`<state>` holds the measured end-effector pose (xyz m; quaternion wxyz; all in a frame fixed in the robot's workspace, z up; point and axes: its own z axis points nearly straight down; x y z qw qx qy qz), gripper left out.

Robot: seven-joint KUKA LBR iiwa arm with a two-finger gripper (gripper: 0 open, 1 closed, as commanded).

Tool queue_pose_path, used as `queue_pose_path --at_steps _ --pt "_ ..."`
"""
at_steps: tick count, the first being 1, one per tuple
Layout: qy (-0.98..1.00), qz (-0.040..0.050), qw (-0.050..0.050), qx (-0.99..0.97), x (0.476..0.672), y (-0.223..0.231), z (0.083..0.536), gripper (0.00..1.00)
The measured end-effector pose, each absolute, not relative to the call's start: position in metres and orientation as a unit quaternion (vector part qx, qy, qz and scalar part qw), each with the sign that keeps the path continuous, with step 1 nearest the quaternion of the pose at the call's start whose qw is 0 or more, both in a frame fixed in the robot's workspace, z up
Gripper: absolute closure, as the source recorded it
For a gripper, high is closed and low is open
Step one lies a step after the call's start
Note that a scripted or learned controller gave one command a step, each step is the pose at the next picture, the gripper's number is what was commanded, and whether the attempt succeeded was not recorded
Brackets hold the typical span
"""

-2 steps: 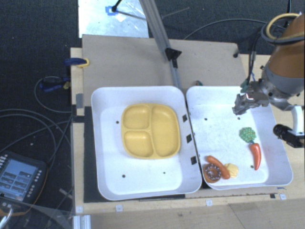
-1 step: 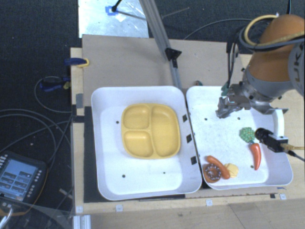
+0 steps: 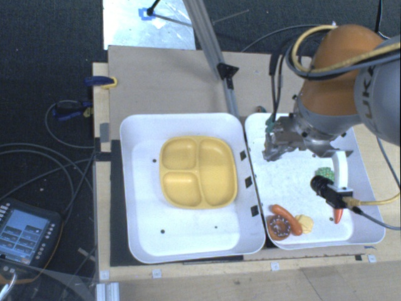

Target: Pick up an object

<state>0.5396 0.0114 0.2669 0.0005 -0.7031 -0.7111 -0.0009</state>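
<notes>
My gripper (image 3: 274,150) hangs over the upper left part of the right bin (image 3: 369,231), close to the wall it shares with the left bin. Nothing shows between its tips. Small toy foods lie in the right bin: a green broccoli piece (image 3: 324,173) right of the gripper, an orange carrot (image 3: 338,216) near the right wall, and at the front a red sausage (image 3: 285,216), a brown donut (image 3: 277,228) and a pale yellow piece (image 3: 305,223). The bulky wrist hides the bin's back right corner.
The left bin (image 3: 141,231) holds a yellow divided plate (image 3: 198,171). A grey slanted pole (image 3: 207,27) rises behind the bins. Cables and a handheld panel (image 3: 22,231) lie off the bench at left.
</notes>
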Motion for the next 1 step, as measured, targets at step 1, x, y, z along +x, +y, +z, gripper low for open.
queue_pose_path --at_steps 1 --pt "-0.711 -0.001 0.001 -0.703 0.5299 0.0678 0.264 1.0"
